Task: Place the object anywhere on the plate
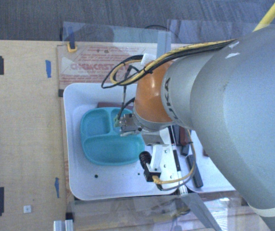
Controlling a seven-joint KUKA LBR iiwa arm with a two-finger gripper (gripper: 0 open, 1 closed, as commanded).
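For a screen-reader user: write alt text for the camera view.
A grey robot arm with an orange band reaches from the right over a white bin, partly covering a teal divided plate lying inside it. Black and yellow cables loop above the wrist.

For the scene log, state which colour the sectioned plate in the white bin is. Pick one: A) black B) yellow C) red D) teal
D: the plate lying in the white bin is teal, with raised ridges dividing it into sections, and the arm's orange band hangs over its right edge.
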